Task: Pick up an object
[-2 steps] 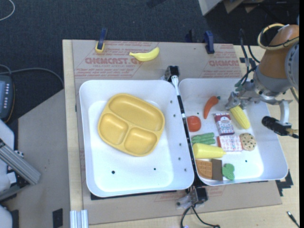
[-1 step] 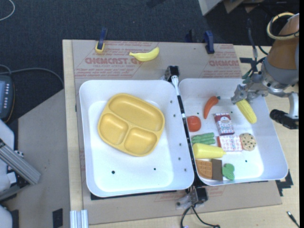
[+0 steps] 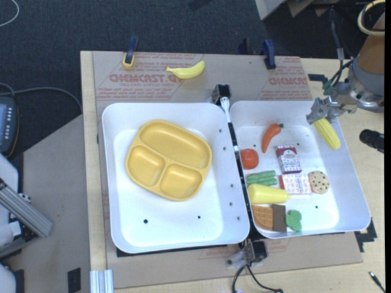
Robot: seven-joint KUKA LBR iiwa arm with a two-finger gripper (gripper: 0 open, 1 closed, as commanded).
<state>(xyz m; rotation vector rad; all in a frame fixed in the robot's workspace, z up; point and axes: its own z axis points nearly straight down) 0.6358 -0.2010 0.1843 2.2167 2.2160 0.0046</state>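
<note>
Gripper clamped on corn cob

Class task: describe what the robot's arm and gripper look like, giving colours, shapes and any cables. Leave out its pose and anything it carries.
The arm enters at the upper right: a rounded grey body with a broad orange band above the wrist and a yellowish ring at its upper edge. Thin dark cables run alongside it. The gripper is a small, angular assembly of grey metal parts.
</note>
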